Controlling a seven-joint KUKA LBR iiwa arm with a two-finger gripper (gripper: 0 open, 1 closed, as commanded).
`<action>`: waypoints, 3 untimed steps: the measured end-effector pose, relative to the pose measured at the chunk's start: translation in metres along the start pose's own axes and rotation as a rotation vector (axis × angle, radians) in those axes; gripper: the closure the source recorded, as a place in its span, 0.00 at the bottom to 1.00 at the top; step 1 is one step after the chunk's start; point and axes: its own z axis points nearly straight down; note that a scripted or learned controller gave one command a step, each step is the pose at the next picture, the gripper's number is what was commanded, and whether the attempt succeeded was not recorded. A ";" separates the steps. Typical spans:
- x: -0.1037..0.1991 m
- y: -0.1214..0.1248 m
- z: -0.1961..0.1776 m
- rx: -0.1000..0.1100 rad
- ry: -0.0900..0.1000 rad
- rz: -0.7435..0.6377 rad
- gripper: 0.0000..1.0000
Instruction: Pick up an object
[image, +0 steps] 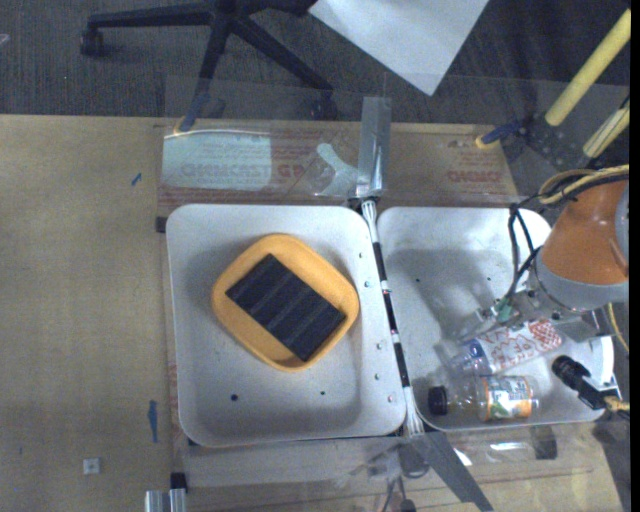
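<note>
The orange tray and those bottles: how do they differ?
The tray is opaque orange with a dark ridged centre; the bottles are clear plastic with printed labels. The tray lies alone in the left bin; the bottles lie close together in the right bin, near the arm. The tray looks far larger. Both rest flat on a bin floor.

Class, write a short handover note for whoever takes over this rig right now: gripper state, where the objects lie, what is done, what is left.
Gripper: low in the right bin; whether it grips cannot be told.
Objects: clear bottle with red-patterned label and bottle with orange label and black cap lie in the right bin; orange-rimmed dark pad lies in the left bin.
Done: no lift seen.
Left: grasp and raise one object.
</note>
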 end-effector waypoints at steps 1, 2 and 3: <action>-0.001 0.000 0.000 0.000 -0.001 0.001 0.00; 0.040 -0.042 -0.001 0.000 -0.005 -0.202 0.00; 0.017 -0.023 0.000 0.002 -0.004 0.075 0.00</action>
